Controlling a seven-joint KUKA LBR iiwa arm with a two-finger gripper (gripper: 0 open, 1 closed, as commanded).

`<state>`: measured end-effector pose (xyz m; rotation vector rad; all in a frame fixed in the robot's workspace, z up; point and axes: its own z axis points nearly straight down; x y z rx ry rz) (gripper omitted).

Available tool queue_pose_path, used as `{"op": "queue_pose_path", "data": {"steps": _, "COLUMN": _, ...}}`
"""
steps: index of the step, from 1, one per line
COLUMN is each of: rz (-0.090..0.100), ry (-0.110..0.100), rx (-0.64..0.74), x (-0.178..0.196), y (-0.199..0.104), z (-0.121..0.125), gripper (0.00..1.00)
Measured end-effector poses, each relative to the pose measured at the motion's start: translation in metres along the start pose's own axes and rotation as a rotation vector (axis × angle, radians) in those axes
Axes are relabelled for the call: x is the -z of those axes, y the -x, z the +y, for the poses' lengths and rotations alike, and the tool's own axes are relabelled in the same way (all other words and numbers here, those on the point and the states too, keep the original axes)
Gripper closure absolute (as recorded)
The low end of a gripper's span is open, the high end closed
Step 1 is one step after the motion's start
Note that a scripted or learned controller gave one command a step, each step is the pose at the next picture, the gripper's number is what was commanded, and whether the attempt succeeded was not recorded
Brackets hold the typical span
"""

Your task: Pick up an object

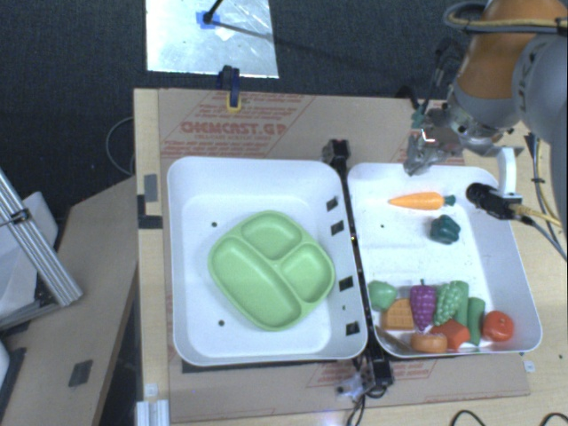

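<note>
Carrot [416, 201] lay on its side in the far part of the right bin [519, 264], orange body pointing left and green top to the right. My claw [419, 161] hung just beyond it, over the bin's far left corner, and I could not tell whether it was released or clenched; nothing showed in its grip. My arm [506, 51] reached in from the right, its orange band above the wrist.

Near the carrot, a little toward the front and right, sat a dark teal piece [445, 229]. Along the bin's near edge a cluster of toy foods was packed close together: a green round piece [382, 294], a purple bunch of grapes [423, 303], a green cob-like vegetable [453, 300] and a red tomato [499, 326] at the right end, with some orange and red pieces among them that I could not name.

The left bin [191, 238] held a pale green divided plate [271, 271] with three compartments. Both bins stood side by side on the tabletop [106, 229].
</note>
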<state>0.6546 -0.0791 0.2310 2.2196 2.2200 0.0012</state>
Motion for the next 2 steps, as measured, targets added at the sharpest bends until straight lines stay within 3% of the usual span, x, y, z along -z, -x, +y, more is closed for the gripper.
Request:
{"op": "queue_pose_path", "data": {"steps": 1, "rz": -0.001, "ry": 0.002, "rx": 0.005, "x": -0.003, "y": -0.004, "z": 0.018, "gripper": 1.0}}
{"op": "queue_pose_path", "data": {"steps": 2, "rz": 0.0, "ry": 0.0, "rx": 0.0, "x": 0.003, "y": -0.003, "z": 0.004, "gripper": 1.0}}
